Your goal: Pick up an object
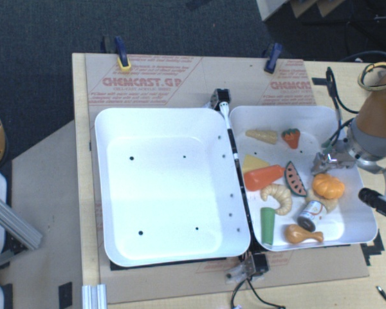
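The right bin point(354, 227) holds several toy foods. A beige corn piece point(262, 136) and a red strawberry point(291, 138) lie at its far side. An orange wedge point(260, 175), a watermelon slice point(294, 179) and a tan croissant point(278, 198) sit in the middle. Nearer the front lie a green cylinder point(267, 225), a small silver can point(311, 209) and an orange-brown drumstick point(302, 235). My gripper point(323, 162) hangs low at the bin's right side, just above and behind an orange fruit point(327, 187). Nothing visibly sits in it.
The left bin point(106, 172) lies beside the right one, with a black divider rail point(235, 166) between them. Blue clamps point(122, 51) point(273, 58) hold the board at the back. Black cables point(334, 95) run behind the arm point(373, 124).
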Motion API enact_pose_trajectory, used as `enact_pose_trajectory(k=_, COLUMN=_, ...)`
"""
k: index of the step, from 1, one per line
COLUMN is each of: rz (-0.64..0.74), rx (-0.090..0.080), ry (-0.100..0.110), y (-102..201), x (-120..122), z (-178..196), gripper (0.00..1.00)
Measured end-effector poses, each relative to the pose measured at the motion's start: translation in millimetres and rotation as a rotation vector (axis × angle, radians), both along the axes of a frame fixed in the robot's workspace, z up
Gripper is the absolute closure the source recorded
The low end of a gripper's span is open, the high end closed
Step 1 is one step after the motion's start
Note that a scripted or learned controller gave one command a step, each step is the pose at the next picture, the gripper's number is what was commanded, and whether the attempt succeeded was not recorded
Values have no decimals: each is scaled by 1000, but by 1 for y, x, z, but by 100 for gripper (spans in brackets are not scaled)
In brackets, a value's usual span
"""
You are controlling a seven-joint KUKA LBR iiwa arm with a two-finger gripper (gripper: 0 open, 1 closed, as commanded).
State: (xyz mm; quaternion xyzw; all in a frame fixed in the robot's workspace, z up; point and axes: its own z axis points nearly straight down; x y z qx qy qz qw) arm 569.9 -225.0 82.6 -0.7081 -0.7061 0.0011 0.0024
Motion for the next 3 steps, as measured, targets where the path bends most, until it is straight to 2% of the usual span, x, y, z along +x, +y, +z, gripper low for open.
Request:
enact_pose_trajectory(k=1, rz=11, rx=-6, ry=-26, y=47, x=83, z=133, gripper=100)
enact_pose_trajectory(k=2, rz=8, rx=-7, ry=-26, y=72, x=88, z=278, gripper=100)
enact_pose_trajectory(k=3, rz=9, rx=4, ry=12, y=148, x=68, z=102, gripper=100)
